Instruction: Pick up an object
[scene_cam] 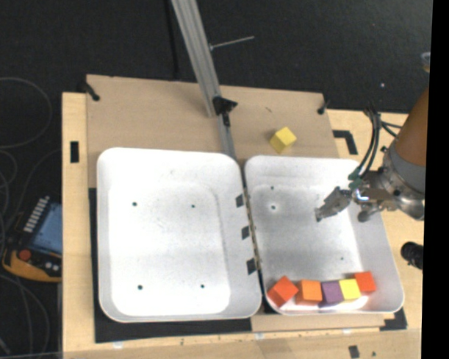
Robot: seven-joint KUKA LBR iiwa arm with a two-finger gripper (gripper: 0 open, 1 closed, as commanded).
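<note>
A robotics lab is showing here: a plywood surface (175,114) is carrying two white bins (171,232), a metal camera mast (203,56) is rising behind them, and cables (20,131) and a control pendant (42,239) are lying on dark flooring.

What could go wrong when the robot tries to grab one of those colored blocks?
The blocks sit packed in a row against the near wall of the right bin, touching each other. The pincer might have no room to slip around just one, so it could push them or pinch two. The wall may also block it. The yellow block lies outside the bins on the bench, perhaps hard to reach.
</note>
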